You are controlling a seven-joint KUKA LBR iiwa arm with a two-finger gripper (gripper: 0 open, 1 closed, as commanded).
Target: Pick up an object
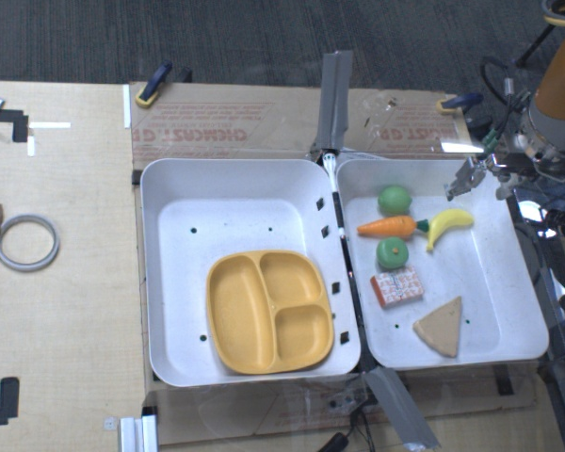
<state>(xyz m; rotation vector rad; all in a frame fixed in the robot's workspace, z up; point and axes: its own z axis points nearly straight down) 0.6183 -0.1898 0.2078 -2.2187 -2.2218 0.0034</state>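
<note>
The small yellow plastic banana [448, 224], right of centre, looks light, stiff, a bit slick; I'd grab across its middle. Pincer [473, 179] hovers just above-right, fingers apart.

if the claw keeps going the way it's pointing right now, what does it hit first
Probably the banana. The claw sits at the right bin's upper right, angled down and left, and the banana lies nearest along that line. From this view height is unclear, so it could pass above it.

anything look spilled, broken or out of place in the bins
Nothing stands out. The yellow divided plate sits upright in the left bin; the banana, carrot and other toys lie loose but intact in the right bin.
</note>
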